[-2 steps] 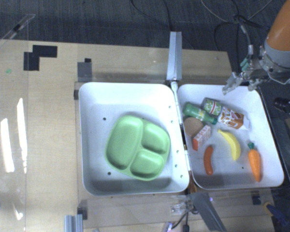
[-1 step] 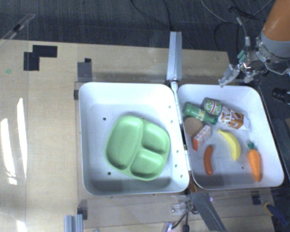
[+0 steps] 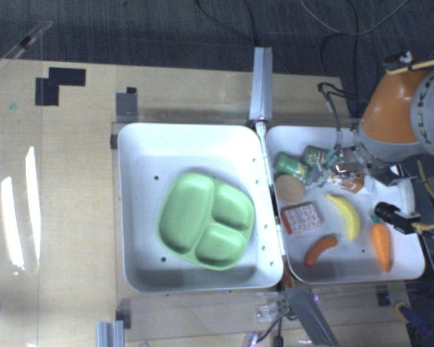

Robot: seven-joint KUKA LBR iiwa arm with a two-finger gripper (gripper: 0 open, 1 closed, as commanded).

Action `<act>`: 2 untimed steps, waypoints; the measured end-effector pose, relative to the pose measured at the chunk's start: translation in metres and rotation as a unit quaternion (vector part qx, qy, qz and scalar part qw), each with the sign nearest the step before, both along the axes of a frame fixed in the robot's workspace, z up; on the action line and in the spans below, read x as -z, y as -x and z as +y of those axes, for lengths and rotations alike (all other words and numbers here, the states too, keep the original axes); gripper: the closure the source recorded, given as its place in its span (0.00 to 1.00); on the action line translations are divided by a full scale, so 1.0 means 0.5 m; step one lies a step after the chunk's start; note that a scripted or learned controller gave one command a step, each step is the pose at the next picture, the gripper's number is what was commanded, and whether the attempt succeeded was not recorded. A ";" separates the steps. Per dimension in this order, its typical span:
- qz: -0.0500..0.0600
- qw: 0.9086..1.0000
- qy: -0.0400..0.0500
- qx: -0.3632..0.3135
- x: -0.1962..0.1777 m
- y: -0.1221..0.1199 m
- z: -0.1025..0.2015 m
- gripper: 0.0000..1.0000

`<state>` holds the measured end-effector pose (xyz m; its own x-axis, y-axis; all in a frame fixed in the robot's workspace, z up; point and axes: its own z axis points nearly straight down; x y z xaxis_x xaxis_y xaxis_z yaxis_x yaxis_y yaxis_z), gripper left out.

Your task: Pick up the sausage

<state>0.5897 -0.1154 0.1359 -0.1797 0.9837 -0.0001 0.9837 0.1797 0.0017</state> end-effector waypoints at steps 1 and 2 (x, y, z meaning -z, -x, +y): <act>0.000 0.997 -0.001 0.080 0.042 0.070 0.055 0.00; -0.003 0.998 0.001 -0.056 -0.026 -0.049 0.052 0.00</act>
<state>0.6145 -0.0893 0.1489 -0.2881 0.9576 -0.0023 0.9576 0.2882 0.0064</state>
